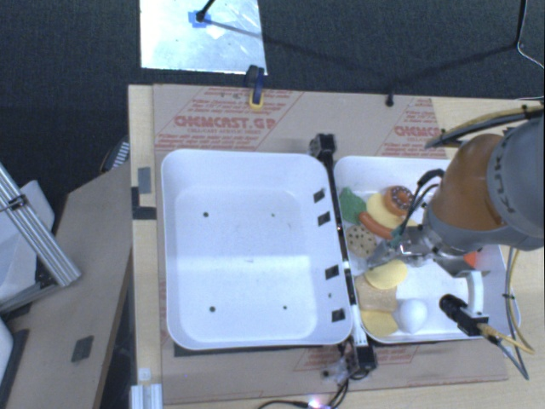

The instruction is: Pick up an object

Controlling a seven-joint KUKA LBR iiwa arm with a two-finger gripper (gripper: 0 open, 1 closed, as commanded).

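Note:
The right bin (490, 335) holds several toy food items. At its back lie a green piece (351, 201), a yellow piece (380, 205), a brown donut (398, 198) and a red sausage (373, 225). Further forward are a speckled round cookie (361, 244), a pale yellow lump (387, 273), a tan slice (380, 297), a white egg (412, 315) and a yellow wedge (379, 322). My gripper (389, 251) reaches in from the right and hangs low over the bin's middle, just above the yellow lump and beside the cookie. The wrist hides its tips.
The left bin (183, 173) stands beside the right one, with a black-clipped divider (334, 228) between them. A black part of the arm (460, 313) sits over the right bin's front right corner. Cables run along the bench's right edge (511, 313).

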